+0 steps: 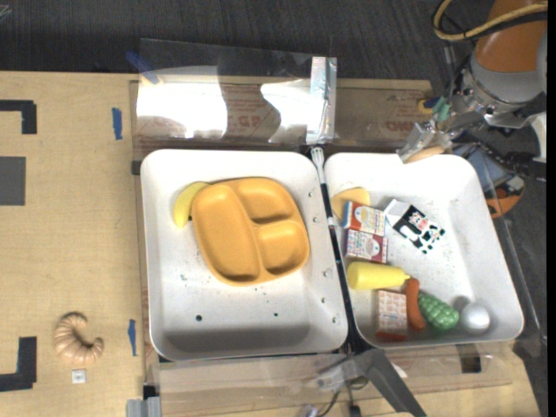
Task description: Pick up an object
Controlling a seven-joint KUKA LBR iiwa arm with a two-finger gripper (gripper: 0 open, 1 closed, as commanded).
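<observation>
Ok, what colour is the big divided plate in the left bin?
The divided plastic plate is orange-yellow, seen plainly in the camera view.

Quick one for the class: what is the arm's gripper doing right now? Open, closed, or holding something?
Gripper: above the far edge of the right bin; whether it is open, closed or holding anything cannot be told from this view.

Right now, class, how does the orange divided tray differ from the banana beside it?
The orange divided tray is broad, with compartments; the banana is slim, curved and yellow. The tray lies in full view, while it partly covers the banana. Both are in the left bin.
</observation>
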